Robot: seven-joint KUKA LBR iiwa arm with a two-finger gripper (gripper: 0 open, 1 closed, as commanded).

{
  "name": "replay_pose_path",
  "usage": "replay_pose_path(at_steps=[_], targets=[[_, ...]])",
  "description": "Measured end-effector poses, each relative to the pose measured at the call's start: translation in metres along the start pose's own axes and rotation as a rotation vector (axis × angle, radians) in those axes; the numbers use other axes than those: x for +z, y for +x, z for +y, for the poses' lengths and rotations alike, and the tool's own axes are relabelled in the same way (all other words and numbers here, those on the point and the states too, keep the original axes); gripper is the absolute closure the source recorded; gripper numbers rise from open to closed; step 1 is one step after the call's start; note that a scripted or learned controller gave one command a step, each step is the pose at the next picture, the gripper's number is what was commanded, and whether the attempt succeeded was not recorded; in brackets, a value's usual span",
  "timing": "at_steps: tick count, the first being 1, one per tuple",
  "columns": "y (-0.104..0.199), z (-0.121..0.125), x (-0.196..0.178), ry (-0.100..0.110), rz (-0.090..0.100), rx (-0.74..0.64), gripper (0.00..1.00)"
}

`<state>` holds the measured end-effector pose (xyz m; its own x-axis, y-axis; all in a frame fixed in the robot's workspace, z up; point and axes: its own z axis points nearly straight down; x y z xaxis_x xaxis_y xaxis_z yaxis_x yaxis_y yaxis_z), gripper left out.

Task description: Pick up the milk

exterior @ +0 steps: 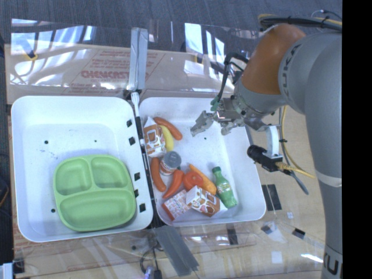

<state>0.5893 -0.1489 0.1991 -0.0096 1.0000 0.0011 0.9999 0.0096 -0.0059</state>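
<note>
1. The milk [153, 139] is a small brown-and-white carton lying in the right bin [247, 205]; it rests against that bin's left wall, in the upper part of the pile.
2. Just right of the milk lie a yellow banana [168, 137] and a red-orange sausage [168, 127], the sausage on the far side; both are close enough to seem to touch it.
3. Just below the milk stands a small jar with a grey lid [170, 161]; an orange carrot [157, 174] lies below the milk along the left wall.
4. Farther below the milk, near the front wall, lie two patterned cartons [195, 201]; a green bottle [224, 188] sits right of them.
5. The gripper [213, 124] hangs over bare white floor well right of the milk; its fingers stand spread apart with nothing between them.
6. Left of the milk, past the divider, the left bin [35, 127] bears a green divided plate [95, 192].
</note>
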Motion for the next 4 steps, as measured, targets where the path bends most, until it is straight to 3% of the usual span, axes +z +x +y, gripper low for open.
replay_pose_path(at_steps=[1, 2, 3, 4], targets=[[0.001, 0.001, -0.009, 0.003, 0.001, -0.006, 1.00], [0.060, -0.015, 0.010, 0.000, 0.000, -0.132, 1.00], [0.141, -0.048, -0.046, -0.005, -0.004, -0.694, 1.00], [0.206, -0.077, -0.036, -0.001, -0.003, -1.022, 1.00]])
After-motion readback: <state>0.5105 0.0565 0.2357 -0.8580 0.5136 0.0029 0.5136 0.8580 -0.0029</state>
